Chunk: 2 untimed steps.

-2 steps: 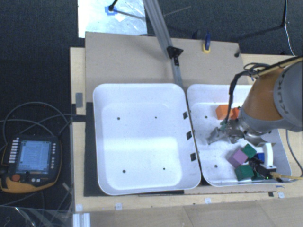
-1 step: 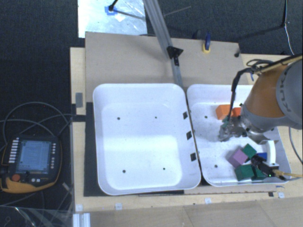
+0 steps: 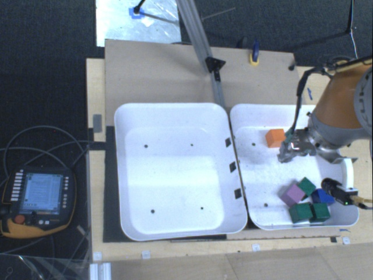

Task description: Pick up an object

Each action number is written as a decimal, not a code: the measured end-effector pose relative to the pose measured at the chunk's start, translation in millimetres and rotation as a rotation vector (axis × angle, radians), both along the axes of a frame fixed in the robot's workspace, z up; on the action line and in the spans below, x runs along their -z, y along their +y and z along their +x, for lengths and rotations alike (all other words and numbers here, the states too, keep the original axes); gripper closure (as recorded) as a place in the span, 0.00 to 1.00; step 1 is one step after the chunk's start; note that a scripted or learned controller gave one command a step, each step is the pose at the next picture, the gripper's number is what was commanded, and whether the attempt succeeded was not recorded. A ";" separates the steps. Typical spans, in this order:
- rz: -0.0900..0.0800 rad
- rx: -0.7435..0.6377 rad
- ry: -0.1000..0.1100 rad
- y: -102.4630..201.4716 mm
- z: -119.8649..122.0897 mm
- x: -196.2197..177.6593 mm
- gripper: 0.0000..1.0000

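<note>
No text, label, brand or number can be read. The teach pendant, lying well apart from the hand beyond both bins, has a lit screen, but whatever is written on it is too small to make out.

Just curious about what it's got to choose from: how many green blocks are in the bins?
3, all in the right bin's near right corner: one green block beside the purple block, two more at the front wall. The arm may hide others.
</note>
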<state>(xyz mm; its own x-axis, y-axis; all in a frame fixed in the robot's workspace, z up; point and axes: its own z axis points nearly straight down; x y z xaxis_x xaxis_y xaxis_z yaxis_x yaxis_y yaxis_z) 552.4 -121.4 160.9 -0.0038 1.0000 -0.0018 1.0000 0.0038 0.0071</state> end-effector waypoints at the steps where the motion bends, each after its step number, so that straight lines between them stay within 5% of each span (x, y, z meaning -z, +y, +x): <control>1: 0.000 0.000 -0.001 -8.6 -2.0 -48.7 1.00; 2: 0.000 -0.001 -0.001 -7.9 -9.6 -100.0 1.00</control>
